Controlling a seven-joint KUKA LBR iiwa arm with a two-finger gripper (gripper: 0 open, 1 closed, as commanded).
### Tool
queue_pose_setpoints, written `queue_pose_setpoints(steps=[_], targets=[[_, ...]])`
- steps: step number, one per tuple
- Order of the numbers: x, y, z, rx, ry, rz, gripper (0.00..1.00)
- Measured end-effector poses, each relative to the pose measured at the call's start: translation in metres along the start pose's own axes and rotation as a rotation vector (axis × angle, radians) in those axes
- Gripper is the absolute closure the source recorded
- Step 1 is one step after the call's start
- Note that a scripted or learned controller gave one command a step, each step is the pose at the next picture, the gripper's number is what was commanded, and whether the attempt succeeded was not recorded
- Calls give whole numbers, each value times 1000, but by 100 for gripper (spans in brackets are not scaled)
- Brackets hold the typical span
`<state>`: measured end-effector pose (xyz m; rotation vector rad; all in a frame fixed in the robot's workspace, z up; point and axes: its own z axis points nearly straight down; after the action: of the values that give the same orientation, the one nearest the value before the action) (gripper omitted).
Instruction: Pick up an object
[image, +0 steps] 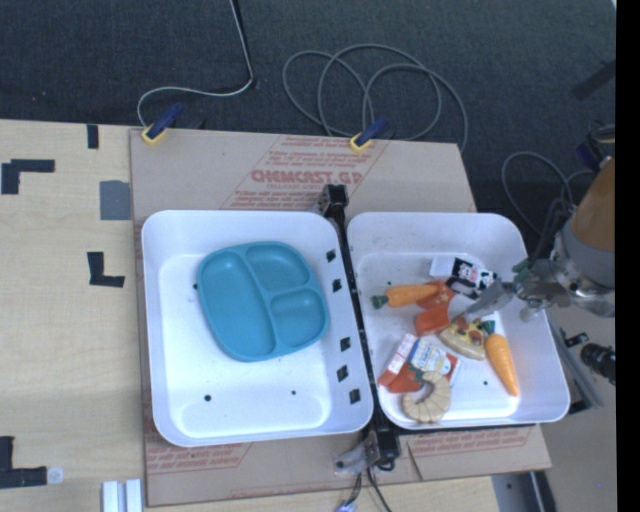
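Blue divided plate (264, 299) lies in the left bin (165, 330), well apart from the gripper (487, 297). Right bin (500, 230): gripper low over a toy heap, finger state undeterminable. Orange carrot (501, 363) just beside; second carrot (413, 295) near.

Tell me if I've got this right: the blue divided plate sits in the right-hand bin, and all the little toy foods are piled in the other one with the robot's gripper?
Not quite. The blue divided plate sits in the left bin, as the camera view shows. The toy foods, such as the two carrots, are in the right bin, where the gripper reaches in.
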<state>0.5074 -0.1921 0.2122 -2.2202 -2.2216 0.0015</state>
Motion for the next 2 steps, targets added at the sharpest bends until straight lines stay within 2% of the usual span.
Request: queue_pose_setpoints(steps=[1, 2], targets=[[-31, 65, 113, -15, -6, 1, 0], [-29, 129, 119, -14, -5, -1, 0]])
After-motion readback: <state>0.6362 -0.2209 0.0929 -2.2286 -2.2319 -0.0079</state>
